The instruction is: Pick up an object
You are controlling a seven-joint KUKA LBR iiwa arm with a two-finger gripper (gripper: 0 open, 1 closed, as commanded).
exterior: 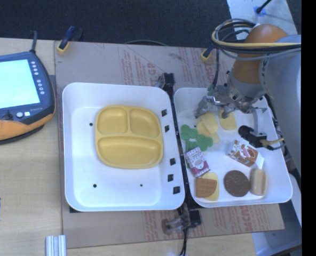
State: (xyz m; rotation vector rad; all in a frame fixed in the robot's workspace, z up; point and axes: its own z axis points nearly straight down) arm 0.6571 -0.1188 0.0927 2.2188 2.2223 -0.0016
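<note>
You see the gripper (218, 106) hovering upper right, over the yellow pieces (208, 126) in the right bin (278, 193); fingers look spread and hold nothing, so next it must descend and close

Divided tray (129, 136) sitting in left bin (78, 143); right bin (278, 188) holding food items, gripper (218, 106) hanging over its back end; tablet (16, 92) lying left of both bins.

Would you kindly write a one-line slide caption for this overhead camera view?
KUKA arm's gripper hovers over toy food in the right bin; the left bin holds a yellow divided tray.
</note>
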